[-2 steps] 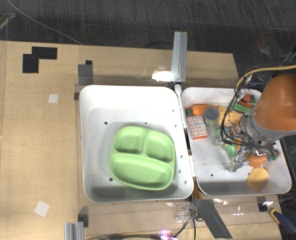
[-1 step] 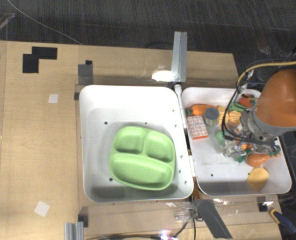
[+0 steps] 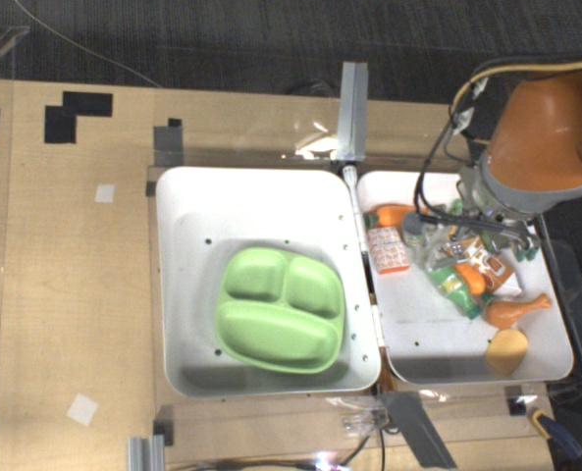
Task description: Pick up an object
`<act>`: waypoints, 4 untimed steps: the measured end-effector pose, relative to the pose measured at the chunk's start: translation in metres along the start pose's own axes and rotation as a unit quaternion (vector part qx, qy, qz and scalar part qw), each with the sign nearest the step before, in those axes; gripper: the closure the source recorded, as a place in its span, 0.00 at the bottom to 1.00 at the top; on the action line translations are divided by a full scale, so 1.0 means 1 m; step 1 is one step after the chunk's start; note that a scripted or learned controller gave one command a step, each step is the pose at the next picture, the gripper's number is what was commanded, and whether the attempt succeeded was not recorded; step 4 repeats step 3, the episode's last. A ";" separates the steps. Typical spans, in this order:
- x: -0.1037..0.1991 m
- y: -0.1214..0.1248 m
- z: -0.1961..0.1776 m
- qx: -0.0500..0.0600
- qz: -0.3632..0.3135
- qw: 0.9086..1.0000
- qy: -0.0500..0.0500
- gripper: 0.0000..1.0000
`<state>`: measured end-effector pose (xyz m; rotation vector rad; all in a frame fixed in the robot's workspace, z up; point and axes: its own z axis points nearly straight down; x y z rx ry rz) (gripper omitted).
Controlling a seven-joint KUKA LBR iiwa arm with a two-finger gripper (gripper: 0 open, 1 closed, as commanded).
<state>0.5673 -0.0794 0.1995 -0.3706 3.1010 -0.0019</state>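
From the overhead camera, the claw sits low over the right bin, seemingly to reach the pile there; I cannot tell its state. Beneath it lie a crinkly green packet, a glossy orange drumstick toy and a printed card. The left bin holds a smooth, green, three-compartment tray.

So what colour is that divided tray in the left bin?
Light green tray, in the camera view.

A robotics lab — wooden bench (two white bins).
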 end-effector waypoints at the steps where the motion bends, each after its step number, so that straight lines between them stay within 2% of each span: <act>1: -0.001 -0.001 -0.009 0.001 0.000 1.000 -0.002 1.00; 3: -0.007 0.000 -0.034 0.003 -0.003 1.000 -0.011 1.00; 4: -0.007 0.000 -0.034 0.003 -0.003 1.000 -0.011 1.00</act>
